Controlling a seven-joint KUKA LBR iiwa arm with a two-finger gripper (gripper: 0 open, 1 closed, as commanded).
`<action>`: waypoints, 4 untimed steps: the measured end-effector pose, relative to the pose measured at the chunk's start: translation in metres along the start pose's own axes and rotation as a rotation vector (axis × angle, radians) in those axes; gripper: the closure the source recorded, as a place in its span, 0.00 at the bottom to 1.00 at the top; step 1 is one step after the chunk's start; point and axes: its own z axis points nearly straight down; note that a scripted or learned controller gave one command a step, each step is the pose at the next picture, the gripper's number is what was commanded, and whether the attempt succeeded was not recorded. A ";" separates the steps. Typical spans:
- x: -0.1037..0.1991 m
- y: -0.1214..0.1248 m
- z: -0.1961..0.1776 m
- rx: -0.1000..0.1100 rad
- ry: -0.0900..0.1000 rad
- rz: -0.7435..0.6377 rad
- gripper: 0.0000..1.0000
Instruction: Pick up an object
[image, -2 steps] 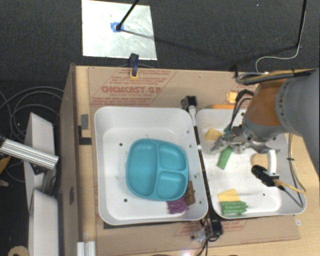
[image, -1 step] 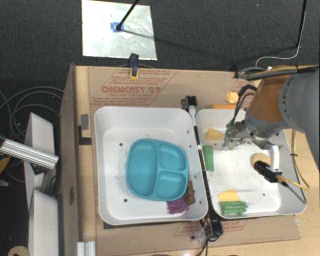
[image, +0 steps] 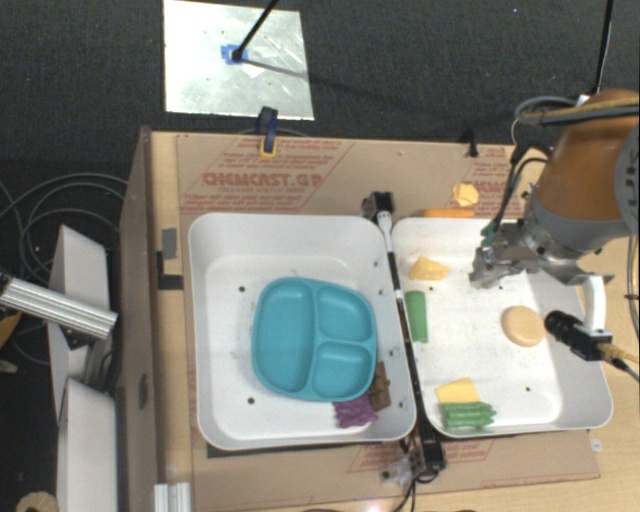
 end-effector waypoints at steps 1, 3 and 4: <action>-0.001 0.000 0.007 0.006 0.000 0.002 0.00; -0.035 0.070 0.135 0.001 -0.003 0.002 0.00; -0.091 -0.041 0.142 0.016 -0.001 0.013 0.00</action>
